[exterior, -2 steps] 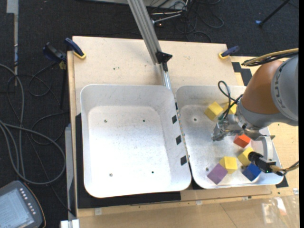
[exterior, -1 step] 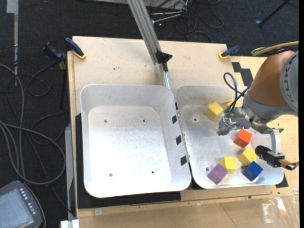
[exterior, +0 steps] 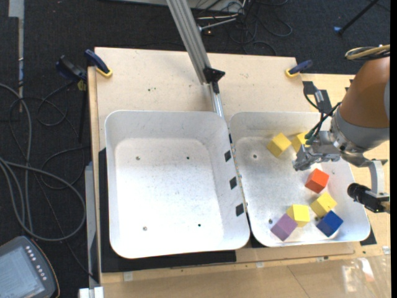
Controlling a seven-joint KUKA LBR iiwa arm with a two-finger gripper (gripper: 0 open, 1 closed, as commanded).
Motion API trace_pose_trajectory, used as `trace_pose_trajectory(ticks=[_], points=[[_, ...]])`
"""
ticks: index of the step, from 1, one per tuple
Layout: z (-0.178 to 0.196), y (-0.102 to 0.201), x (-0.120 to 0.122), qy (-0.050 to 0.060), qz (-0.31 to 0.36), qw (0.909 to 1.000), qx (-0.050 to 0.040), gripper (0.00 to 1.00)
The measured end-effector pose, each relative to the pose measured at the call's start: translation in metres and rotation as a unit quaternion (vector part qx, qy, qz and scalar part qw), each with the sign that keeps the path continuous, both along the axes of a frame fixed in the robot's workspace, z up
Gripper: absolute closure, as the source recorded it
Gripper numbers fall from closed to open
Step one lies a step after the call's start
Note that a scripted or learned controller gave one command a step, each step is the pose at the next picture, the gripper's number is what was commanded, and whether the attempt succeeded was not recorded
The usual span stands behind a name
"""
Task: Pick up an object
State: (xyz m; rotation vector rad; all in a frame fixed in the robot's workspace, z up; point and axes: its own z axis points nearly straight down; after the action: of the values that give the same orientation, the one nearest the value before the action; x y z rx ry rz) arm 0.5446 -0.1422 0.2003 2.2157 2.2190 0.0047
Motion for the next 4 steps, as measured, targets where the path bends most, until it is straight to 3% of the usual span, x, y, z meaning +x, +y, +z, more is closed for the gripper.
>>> trace_pose_trajectory(ticks=[1,3,4], points=[[0.036,0.0,0.002,0.0,0.0,1.0,-0.0001,1.0],[0.044,0.099,0.011,0.002,0.003,1.0,0.0018,1.0],[0.03,0.154,0.009,0.004,0.003,1.0,0.0021,1.0]])
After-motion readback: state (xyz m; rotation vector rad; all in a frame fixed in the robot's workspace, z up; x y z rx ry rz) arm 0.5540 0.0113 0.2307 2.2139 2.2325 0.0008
